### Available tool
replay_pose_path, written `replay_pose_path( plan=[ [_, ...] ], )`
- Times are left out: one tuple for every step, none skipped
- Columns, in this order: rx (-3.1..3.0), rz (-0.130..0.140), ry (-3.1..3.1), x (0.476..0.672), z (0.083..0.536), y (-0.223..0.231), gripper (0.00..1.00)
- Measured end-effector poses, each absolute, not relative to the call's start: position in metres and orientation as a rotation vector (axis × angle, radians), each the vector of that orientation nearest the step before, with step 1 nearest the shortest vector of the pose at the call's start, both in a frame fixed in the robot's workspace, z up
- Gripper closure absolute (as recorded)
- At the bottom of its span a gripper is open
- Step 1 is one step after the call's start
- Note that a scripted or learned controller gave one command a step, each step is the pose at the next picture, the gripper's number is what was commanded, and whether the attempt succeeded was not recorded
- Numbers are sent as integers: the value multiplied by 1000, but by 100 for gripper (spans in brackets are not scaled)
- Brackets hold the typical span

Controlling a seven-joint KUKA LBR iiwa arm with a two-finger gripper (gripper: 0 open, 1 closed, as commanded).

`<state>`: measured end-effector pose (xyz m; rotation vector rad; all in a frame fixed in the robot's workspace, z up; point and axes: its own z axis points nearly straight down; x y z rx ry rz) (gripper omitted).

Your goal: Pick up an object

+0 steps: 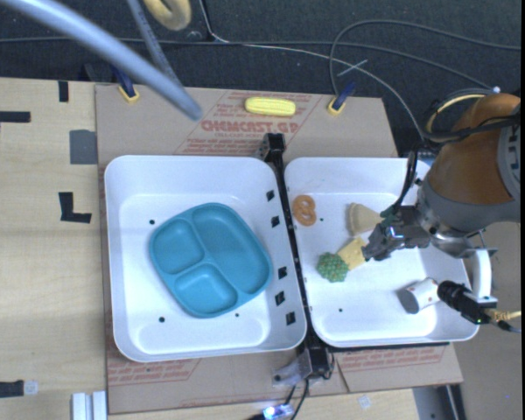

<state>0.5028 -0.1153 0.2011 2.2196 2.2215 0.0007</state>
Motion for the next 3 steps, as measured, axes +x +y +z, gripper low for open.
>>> replay_pose_path(
  plan=[
    [2216,0,2231,501,197,-54,100],
    [2214,1,2232,499,206,9,100],
    [2214,0,2231,501,220,62,100]
  ],
)
